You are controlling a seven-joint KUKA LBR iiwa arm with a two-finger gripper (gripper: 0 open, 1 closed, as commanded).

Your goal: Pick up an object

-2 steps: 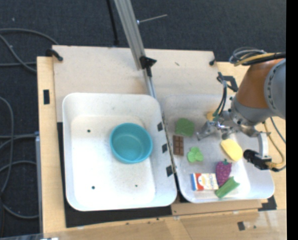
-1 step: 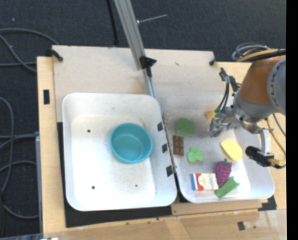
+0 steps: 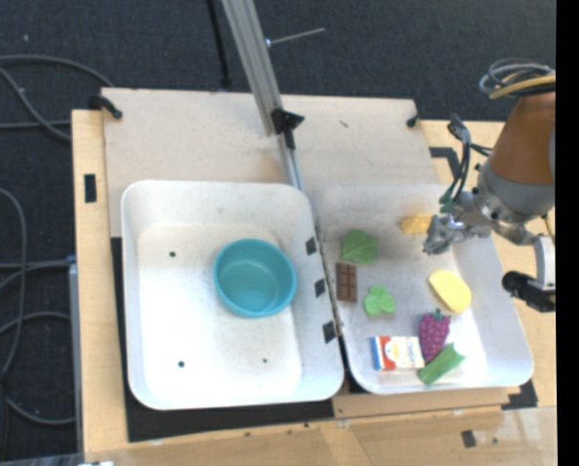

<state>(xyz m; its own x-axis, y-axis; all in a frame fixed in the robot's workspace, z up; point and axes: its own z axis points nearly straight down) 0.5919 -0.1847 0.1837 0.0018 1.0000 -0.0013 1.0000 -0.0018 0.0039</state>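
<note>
The gripper (image 3: 437,238) hangs low over the upper part of the right bin (image 3: 508,352), reaching in from the right edge under the arm's orange band. Whether it is released or clenched I cannot tell, and nothing is visibly caught in it. Just to its upper left, nearly touching, lies a small yellow-orange toy piece (image 3: 415,224). Below it and slightly right sits a yellow lemon-like toy (image 3: 450,289), near but apart. Farther left in the same bin are a green leafy toy (image 3: 358,247), a brown chocolate bar (image 3: 346,281) and a small green broccoli-like piece (image 3: 379,303). Along the bin's lower end lie purple grapes (image 3: 433,331), a red-and-white carton (image 3: 397,352) and a green pod-shaped toy (image 3: 441,365). The left bin (image 3: 153,357) holds a teal bowl (image 3: 255,277), well apart from the gripper.
</note>
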